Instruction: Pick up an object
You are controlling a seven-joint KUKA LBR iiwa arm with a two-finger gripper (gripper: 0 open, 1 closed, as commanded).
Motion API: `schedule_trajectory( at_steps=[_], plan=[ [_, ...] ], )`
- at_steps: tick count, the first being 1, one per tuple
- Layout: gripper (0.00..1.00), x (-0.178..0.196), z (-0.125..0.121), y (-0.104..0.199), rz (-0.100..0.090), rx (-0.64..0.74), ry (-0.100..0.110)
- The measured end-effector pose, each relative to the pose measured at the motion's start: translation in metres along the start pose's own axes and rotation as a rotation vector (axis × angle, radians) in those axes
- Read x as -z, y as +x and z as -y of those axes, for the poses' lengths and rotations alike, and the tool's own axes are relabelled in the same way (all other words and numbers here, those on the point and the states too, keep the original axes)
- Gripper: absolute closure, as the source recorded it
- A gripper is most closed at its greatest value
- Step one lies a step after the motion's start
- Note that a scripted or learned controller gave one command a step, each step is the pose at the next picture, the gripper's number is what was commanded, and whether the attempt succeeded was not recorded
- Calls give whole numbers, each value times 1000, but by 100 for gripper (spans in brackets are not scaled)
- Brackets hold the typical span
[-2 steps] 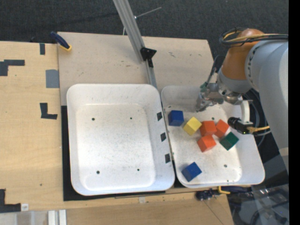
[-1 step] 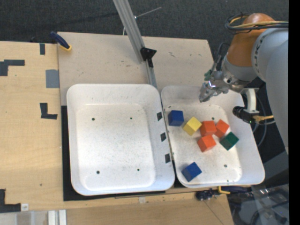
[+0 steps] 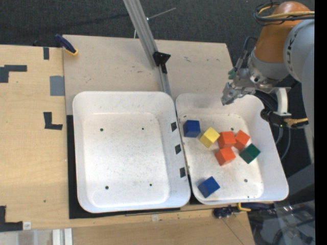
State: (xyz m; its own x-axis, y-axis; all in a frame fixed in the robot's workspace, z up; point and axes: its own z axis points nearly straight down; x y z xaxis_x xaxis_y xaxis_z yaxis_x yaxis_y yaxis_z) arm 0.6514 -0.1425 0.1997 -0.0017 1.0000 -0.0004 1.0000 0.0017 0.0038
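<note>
White plastic bins, two of them side by side on the bench [image 3: 117, 60]: the left bin [image 3: 82, 106] and the right bin [image 3: 273, 180]. All the cubes sit in the right one, seven by my count. That's two blue, one near the upper left [image 3: 191, 128] and one down at the front [image 3: 208, 186], one yellow cube [image 3: 209, 137], one green cube [image 3: 250, 153], and three orange cubes [image 3: 231, 146] bunched together so tight it's hard to tell where one stops and the next starts. The gripper [image 3: 228, 97] hangs over the right bin's back rim, apart from the cubes, with nothing between its tips that I can see. It's small and dark, so open or closed, can't tell. Grey arm [image 3: 301, 40] is cut off at the right edge. No readable writing or labels anywhere.
</note>
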Motion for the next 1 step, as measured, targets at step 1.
schedule_trajectory(
  at_steps=[1],
  plan=[
    [100,54,-1,0,1,0,-1]
  ],
)
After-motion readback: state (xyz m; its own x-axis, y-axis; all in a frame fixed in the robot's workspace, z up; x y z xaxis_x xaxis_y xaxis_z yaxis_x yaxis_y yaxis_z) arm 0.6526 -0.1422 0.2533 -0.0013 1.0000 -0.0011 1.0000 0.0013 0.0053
